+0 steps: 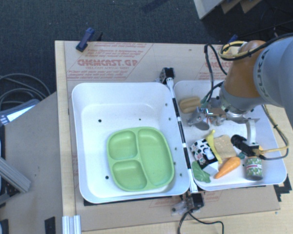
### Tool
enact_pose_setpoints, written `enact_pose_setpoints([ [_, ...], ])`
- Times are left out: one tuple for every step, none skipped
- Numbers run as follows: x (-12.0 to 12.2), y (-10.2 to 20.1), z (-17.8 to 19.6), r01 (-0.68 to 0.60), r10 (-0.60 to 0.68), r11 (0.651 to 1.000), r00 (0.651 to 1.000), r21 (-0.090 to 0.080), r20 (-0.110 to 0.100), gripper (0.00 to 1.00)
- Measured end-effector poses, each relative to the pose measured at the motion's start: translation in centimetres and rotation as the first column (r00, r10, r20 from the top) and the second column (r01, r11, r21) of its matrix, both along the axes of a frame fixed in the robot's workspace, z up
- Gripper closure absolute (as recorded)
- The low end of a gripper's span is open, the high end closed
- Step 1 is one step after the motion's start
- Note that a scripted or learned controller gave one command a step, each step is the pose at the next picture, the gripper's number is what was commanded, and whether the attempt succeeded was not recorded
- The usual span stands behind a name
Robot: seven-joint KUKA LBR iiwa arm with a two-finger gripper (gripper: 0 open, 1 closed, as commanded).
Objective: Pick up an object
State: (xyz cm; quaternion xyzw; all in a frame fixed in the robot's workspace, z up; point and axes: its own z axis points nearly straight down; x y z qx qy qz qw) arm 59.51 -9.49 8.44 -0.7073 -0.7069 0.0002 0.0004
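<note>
The arm (276,67) comes in from the right side of the camera view, its thick grey link filling the upper right corner. Below that link the orange band (241,77) wraps the arm just above the wrist, and the wrist bends downward and to the left. Black cables loop around the orange section. The gripper (203,115) hangs at the wrist's lower left end as a cluster of metal parts, pointing down and left, low over the right-hand bin (278,177).
</note>
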Motion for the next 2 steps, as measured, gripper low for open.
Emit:
enact_pose_setpoints([
  [0.1, 0.0, 1.1, 0.001, -0.001, 1.0, 1.0, -0.001, 0.003, 1.0],
  [-3.3, 6.7, 17.9, -0.002, 0.002, 1.0, 1.0, 0.0, 0.003, 1.0],
])
